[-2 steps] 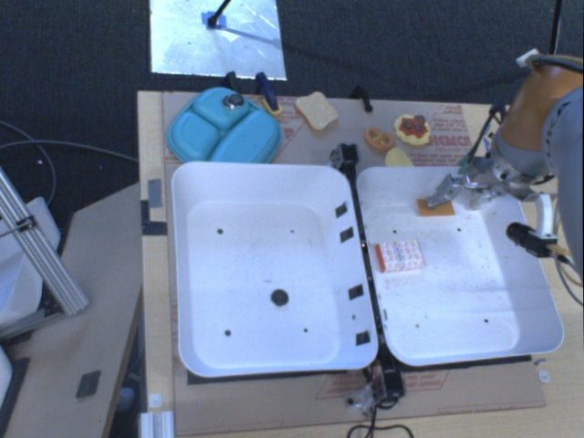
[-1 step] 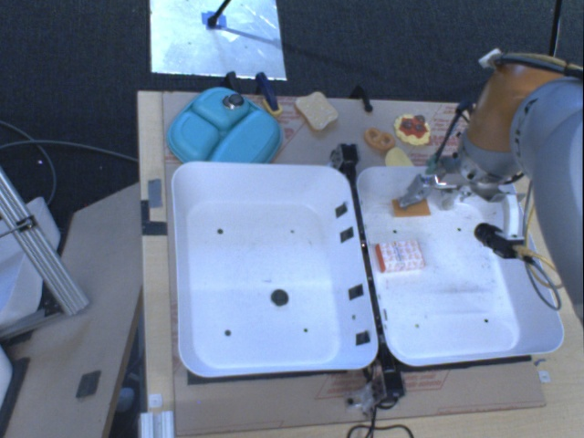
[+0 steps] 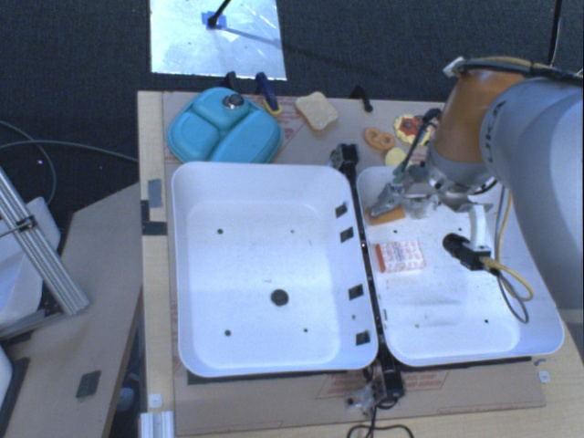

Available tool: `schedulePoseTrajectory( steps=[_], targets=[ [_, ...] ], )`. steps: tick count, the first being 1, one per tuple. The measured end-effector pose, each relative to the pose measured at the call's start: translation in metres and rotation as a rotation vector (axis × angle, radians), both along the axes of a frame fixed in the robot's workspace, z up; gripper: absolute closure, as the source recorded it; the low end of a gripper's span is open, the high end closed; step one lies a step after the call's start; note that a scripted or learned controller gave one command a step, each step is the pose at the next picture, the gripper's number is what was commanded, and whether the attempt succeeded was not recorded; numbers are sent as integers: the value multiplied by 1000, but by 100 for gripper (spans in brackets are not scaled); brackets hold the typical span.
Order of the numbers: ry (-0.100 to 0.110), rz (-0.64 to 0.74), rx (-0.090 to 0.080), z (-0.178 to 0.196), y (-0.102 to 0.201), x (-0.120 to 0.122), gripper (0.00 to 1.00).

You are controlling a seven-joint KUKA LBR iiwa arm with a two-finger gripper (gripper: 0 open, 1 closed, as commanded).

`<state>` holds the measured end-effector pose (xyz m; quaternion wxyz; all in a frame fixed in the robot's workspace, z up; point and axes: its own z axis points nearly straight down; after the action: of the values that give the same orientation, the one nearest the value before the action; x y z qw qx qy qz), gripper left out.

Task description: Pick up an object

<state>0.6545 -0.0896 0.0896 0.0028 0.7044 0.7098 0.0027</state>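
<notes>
My gripper (image 3: pixel 392 197) is low in the right bin (image 3: pixel 474 322), near its far left corner. A flat orange piece (image 3: pixel 384 213) lies just under and in front of it, partly hidden by the gripper. Whether the piece is touched or held I cannot tell. A red-and-white packet (image 3: pixel 400 255) lies flat on the bin floor a little nearer the camera, apart from the gripper. The grey arm with its orange band (image 3: pixel 474 108) comes in from the right over the bin's far side.
The left bin (image 3: pixel 237 245) has a small dark spot (image 3: pixel 279 297) on its floor. Behind the bins lie a blue divided dish (image 3: pixel 224 128), a toast slice (image 3: pixel 317 110), an orange pretzel-like toy (image 3: pixel 379 138) and yellow toy food (image 3: pixel 409 128). A black cable plug (image 3: pixel 464 250) hangs over the right bin.
</notes>
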Motion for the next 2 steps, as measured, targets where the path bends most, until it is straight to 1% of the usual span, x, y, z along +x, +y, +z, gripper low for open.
schedulePoseTrajectory(
  steps=[1,2],
  targets=[
    [-6,-2,2,12,-2,2,100],
    [8,-1,3,99,46,-92,100]
  ],
)
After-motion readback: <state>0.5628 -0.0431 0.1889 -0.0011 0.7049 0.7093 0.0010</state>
